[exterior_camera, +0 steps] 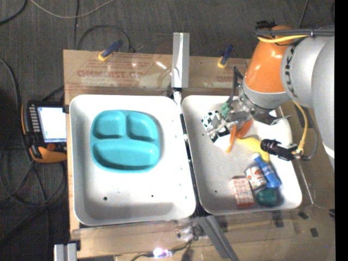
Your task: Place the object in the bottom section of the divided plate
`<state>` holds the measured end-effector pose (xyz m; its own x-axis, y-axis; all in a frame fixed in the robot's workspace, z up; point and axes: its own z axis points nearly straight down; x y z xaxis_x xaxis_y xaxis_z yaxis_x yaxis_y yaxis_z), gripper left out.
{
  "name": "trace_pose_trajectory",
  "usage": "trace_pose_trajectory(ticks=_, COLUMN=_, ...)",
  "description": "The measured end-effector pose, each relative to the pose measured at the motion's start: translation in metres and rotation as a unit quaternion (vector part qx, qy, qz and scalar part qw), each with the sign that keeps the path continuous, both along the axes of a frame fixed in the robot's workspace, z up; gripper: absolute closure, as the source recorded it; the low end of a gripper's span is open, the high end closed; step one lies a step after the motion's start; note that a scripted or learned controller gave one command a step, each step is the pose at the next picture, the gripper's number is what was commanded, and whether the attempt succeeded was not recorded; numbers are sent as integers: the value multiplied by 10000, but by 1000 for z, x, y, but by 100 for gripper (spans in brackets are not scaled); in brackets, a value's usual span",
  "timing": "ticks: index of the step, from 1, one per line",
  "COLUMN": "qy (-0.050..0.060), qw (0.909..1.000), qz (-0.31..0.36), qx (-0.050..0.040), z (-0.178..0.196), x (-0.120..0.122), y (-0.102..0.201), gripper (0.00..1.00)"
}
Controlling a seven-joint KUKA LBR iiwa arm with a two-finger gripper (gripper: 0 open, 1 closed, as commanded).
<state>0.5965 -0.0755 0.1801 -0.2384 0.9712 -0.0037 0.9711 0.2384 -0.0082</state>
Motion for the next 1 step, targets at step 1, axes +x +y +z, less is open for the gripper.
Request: trace_pose_trajectory(ticks=1, qy=-1, qw=9934, qz=1144, qx=-43, z=2, x=-6, y=50, gripper=100)
